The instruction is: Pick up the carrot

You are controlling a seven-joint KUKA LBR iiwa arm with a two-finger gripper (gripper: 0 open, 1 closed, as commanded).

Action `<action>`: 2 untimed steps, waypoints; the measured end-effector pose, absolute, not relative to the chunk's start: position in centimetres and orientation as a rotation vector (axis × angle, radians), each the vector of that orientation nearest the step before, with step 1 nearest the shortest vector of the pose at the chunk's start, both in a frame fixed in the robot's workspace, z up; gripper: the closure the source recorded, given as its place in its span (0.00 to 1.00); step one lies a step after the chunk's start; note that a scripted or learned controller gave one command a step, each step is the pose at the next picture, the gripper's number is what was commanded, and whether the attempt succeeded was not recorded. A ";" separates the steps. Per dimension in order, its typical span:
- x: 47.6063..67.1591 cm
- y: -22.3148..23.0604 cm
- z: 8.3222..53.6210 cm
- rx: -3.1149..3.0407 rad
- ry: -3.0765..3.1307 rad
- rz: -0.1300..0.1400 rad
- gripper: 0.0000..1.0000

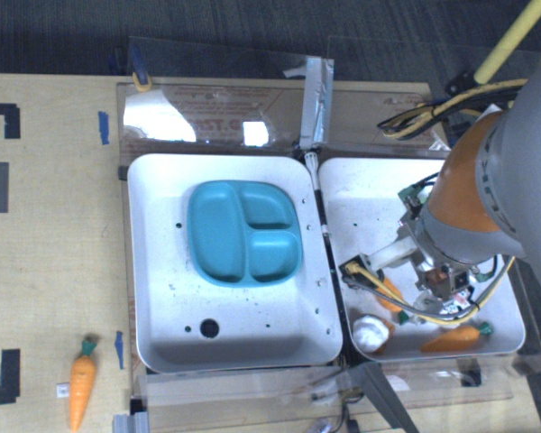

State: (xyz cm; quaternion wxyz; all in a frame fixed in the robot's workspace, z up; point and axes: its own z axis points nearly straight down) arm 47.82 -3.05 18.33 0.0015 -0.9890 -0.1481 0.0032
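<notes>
The hand (435, 283) is hanging low inside the right bin (361, 206), wrapped in cables. I cannot tell whether it is set wide or narrow, and nothing is showing as held.

A carrot (451, 338) is lying flat just beyond the hand toward the bin's near wall. Its green top is pointing away from the bin divider and its thin tip is pointing back under the hand. Whether the two are touching is hard to say. A small orange bit (389, 292) is poking out on the divider side of the hand, and it is unclear what it is. A white round thing (371, 333) is sitting beside that, near the carrot's tip.

A second carrot (81, 379) is lying well apart from the hand, out on the worktop (45, 242) past the left bin (153, 242), which is carrying a blue plate (245, 231).

Handling guess: the carrot is looking like a light toy, stiff or slightly squashy, with a smooth tapered skin likely to slide out toward the thin end. The better hold is probably across the thick part just below the green top, closing across the short width. The bin wall right next to it is leaving little room on that side, so a pinch from straight above is looking safer.
</notes>
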 end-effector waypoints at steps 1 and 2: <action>47.8 -3.0 18.3 -3.104 -0.466 0.009 0.00; 47.9 -1.4 18.4 -3.124 -0.318 0.004 0.00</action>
